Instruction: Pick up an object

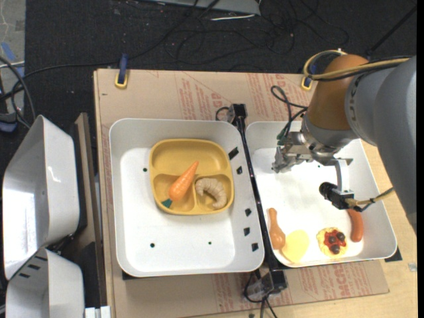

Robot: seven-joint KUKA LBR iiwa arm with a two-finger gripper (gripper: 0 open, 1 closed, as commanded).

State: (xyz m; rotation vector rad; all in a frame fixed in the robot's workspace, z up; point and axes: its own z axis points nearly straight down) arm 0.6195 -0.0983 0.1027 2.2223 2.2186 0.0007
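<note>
Hovering over the right bin (377, 244), the gripper (286, 161), its state unclear, sits well apart from the sausage (357, 226)

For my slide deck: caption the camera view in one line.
KUKA arm's gripper hovers in the right bin near a sausage; the left bin's yellow plate holds a carrot.

Two white bins (132, 244), one yellow plate (162, 154), six toy foods (183, 181).
</note>
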